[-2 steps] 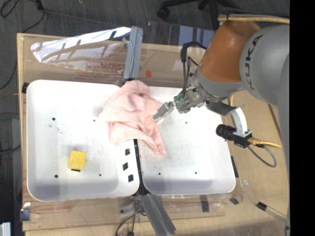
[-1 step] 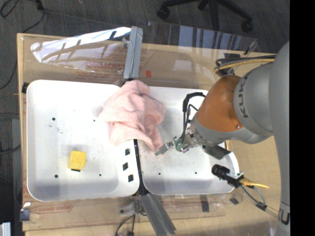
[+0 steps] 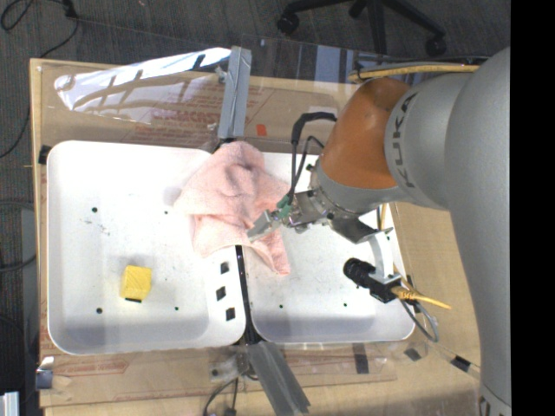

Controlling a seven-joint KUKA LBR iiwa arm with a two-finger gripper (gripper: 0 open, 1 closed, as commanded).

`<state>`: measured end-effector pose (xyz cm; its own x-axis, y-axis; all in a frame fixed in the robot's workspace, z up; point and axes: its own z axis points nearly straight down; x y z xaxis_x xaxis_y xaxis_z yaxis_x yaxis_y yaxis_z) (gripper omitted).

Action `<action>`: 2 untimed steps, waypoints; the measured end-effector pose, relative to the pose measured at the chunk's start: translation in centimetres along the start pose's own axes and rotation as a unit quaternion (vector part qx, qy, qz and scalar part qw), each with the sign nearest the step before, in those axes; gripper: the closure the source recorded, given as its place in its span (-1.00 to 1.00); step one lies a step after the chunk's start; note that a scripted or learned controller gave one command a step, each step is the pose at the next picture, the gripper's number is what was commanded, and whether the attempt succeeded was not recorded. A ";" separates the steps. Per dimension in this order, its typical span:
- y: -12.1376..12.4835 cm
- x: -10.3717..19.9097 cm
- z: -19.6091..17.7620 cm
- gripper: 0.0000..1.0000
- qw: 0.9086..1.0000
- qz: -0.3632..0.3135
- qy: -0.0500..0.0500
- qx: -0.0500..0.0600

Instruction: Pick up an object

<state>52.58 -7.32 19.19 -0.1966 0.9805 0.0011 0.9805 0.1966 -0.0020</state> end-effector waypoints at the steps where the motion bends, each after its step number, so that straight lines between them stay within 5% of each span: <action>1: 1.8 -4.8 10.1 -1.00 0.987 -0.159 0.000 0.001; 2: 1.8 -4.7 9.1 1.00 0.987 -0.161 0.000 0.001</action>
